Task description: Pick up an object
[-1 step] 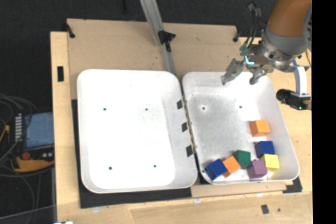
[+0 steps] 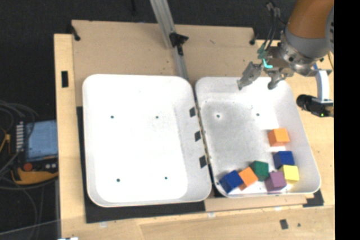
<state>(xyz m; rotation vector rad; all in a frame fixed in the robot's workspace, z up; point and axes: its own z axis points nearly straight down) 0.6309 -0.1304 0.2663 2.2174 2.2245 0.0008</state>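
Wooden bench (image 2: pixel 112 48); two white bins side by side: left bin (image 2: pixel 95 121); right bin (image 2: pixel 236 121).

I lose the arm (image 2: pixel 315 3) past the top right edge of the frame. The green block (image 2: pixel 260 168) sits partly behind the orange block (image 2: pixel 248 176) beside it. Bottom left, the cables (image 2: pixel 22 199) run out of the frame
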